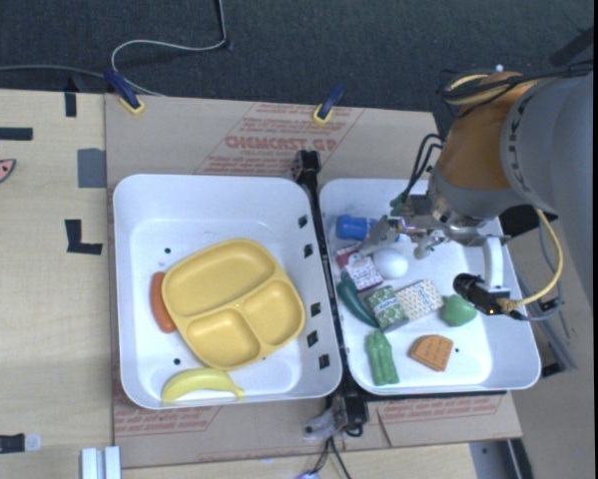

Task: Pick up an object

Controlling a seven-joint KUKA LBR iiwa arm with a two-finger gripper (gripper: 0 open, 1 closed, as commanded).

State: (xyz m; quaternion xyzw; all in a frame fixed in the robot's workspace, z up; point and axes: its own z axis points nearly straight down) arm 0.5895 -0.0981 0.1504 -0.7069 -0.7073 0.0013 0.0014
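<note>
From here both bins [139, 208] look like smooth, slightly glossy white plastic. The yellow tray [234, 302] in the left one reads as matt plastic. Cardboard [269, 143] under them is dull brown, printed red; the bench [39, 297] looks like pale wood. At 12 o'clock lies dark, rough carpet [378, 28].

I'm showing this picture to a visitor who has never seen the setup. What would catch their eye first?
Probably the big yellow divided plate filling the left bin, with a banana at its near edge. Next, the grey arm with its orange band reaching over the right bin, its tool hovering above a cluster of small items including a white ball.
</note>
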